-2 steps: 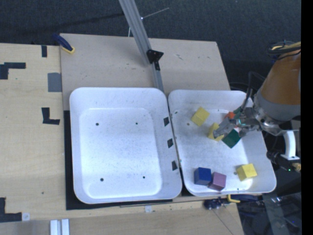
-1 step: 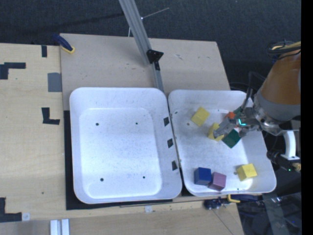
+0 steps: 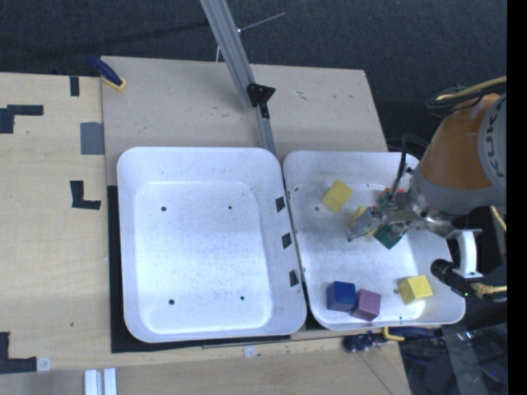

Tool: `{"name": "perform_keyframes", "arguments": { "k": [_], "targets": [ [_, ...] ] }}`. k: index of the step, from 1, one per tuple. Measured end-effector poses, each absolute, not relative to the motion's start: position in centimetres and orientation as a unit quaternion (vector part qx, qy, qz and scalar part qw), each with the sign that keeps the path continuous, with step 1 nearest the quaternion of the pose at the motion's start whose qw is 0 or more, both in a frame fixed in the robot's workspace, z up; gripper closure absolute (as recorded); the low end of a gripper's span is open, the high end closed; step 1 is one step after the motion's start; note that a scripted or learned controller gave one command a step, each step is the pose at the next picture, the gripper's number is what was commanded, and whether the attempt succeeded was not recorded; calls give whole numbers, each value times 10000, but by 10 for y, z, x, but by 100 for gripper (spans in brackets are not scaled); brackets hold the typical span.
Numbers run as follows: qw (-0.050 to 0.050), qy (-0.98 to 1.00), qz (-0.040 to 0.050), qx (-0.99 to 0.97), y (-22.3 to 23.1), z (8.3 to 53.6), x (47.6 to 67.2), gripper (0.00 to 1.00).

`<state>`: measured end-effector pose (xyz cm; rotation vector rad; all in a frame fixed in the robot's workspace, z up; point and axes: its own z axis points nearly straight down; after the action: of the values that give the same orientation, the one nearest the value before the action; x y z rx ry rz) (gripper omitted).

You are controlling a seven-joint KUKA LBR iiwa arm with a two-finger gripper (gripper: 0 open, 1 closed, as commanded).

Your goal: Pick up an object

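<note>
While the left bin (image 3: pixel 202 245) lies beside it, the right bin (image 3: pixel 317 295) carries all the loose pieces. A yellow block (image 3: pixel 337 196) sits toward its upper middle, a second yellow block (image 3: pixel 415 288) near the lower right corner, and a blue cube (image 3: pixel 341 295) touches a purple block (image 3: pixel 367 304) along the bottom wall. A slanted metal pole (image 3: pixel 230 44) crosses the bench above the bins. The gripper (image 3: pixel 375 222) hangs low in the right bin, right beside a green object (image 3: pixel 387 237) that lies partly under the wrist. How far the tool stands apart, and whether it grips the green object, cannot be made out.
</note>
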<state>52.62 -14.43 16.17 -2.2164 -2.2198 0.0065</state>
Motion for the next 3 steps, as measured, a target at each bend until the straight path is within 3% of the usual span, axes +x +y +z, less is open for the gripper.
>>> {"name": "perform_keyframes", "arguments": {
  "k": [1,2,3],
  "targets": [
    [26,-7076,22,-7066,-144,110,534,0],
    [15,-7076,16,-7066,-144,90,533,0],
    [17,-7080,10,-7062,-143,101,534,100]
  ]
}}
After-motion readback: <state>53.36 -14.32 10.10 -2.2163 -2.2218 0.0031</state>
